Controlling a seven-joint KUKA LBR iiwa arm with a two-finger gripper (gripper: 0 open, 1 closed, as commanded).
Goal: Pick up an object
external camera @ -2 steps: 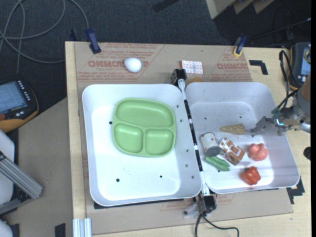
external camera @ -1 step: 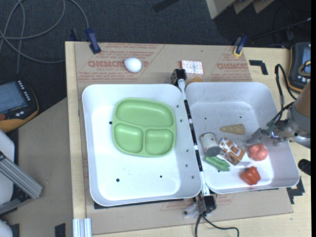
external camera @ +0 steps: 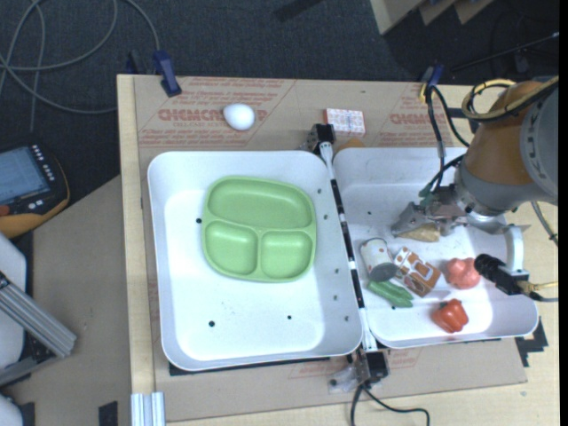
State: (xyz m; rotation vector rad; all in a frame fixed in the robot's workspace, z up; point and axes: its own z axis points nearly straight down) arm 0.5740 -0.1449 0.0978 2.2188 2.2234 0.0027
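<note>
So the gripper [external camera: 417,221] is down low in the right bin [external camera: 390,171], and honestly I can't tell whether it's open or closed, though there's a tan lumpy thing [external camera: 428,232] right at its tip that looks like the obvious target, sitting just on the near side of it. The rest of the stuff lies nearer and to the right: a small white cylinder [external camera: 374,255], a brown-and-white patterned wrapper thing [external camera: 415,271], a long green pod [external camera: 391,293] lying left-to-right, a pinkish round fruit [external camera: 461,273] and a glossy red pepper [external camera: 451,314]. The left bin [external camera: 177,202] has a smooth green divided plate [external camera: 259,229].
</note>
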